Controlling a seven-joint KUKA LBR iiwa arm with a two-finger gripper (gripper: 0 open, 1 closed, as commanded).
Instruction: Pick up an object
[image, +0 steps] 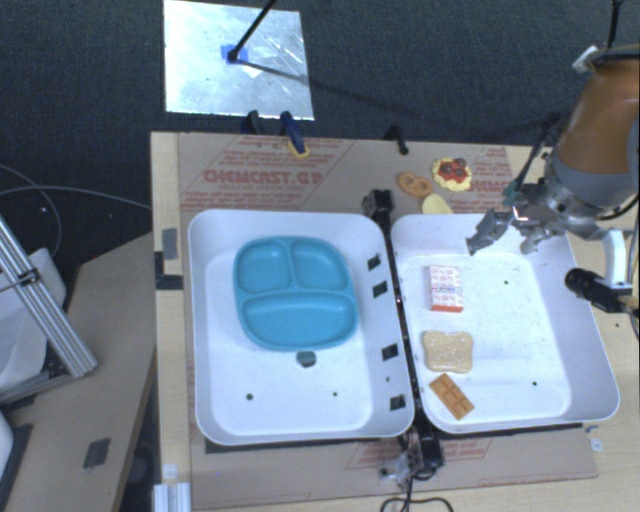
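My gripper (506, 237) hangs over the far end of the right bin (560, 330), open, with nothing between its fingers. Below and left of it a red-and-white packet (445, 288) lies on the bin floor. A slice of toast (447, 350) sits nearer the front, and an orange-brown cracker (451, 396) lies just in front of that. The left bin (215, 330) holds a blue divided plate (296, 292) with a small grey-green piece (306, 358) at its front edge.
Three toy food pieces lie on the cardboard behind the right bin: a brown cookie (413, 184), a red-topped round (452, 173) and a pale yellow piece (436, 205). A black divider (392, 300) runs between the bins. A metal sheet (238, 58) lies at the back.
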